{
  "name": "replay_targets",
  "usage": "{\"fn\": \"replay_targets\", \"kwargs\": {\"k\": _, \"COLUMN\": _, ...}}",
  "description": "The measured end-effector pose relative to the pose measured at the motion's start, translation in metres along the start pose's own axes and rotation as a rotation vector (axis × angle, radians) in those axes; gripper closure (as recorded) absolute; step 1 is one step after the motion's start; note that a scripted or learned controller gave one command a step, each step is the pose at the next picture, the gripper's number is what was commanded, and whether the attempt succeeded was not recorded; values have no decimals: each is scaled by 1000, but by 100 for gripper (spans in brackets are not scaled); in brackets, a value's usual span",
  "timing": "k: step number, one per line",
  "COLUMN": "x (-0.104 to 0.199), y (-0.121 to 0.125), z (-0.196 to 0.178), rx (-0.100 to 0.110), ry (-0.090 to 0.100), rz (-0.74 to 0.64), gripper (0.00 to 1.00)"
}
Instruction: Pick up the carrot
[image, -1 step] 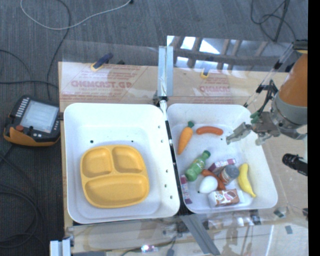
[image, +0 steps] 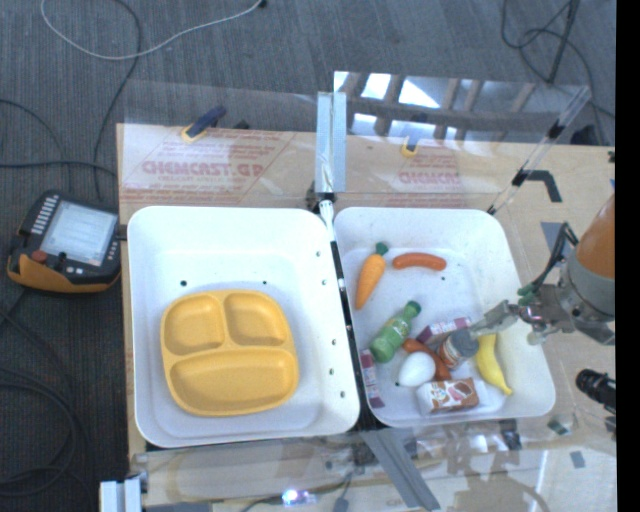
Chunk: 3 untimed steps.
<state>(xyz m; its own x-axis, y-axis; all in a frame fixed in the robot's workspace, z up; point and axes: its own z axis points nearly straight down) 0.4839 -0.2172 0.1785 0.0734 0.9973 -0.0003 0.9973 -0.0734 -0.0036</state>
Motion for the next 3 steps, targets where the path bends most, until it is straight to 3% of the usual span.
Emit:
{"fn": "replay_targets", "kwargs": {"k": 1, "x": 88, "y": 42, "z": 30, "rx": -1, "ry": 1, "rz": -74, "gripper": 0}}
{"fn": "replay_targets", "kwargs": {"k": 2, "x": 165, "y": 119, "z": -5, "rx": -3, "ry": -1, "rz": -168, "gripper": 0}}
{"fn": "replay_targets", "kwargs": {"k": 3, "x": 133, "y": 157, "z": 71, "rx": -29, "ry": -7, "rz": -154, "gripper": 0}}
